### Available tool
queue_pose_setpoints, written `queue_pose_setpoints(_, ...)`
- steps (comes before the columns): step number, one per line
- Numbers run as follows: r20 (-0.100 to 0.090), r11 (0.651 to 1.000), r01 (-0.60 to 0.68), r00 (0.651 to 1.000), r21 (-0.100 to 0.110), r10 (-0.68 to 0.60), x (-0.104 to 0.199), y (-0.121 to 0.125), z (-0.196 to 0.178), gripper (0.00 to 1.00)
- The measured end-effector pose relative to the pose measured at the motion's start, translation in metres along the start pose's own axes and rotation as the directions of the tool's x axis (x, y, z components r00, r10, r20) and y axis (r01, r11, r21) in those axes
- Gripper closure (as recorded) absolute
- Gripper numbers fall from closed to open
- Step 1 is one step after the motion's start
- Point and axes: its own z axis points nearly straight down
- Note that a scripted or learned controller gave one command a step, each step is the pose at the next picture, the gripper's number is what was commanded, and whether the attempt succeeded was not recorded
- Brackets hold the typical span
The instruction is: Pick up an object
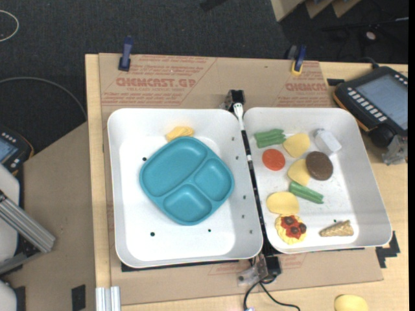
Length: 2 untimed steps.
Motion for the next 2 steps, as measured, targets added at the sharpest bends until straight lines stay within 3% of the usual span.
queue_pose_setpoints(1,0.001,1.000,0.004,1.000,-0.005,-0.004,0.024,-0.019,-0.028,1.00)
queue_pose_setpoints(2,-0.001,1.000,0.000,1.000,0.001,0.000,0.001,-0.020,0.000,1.00)
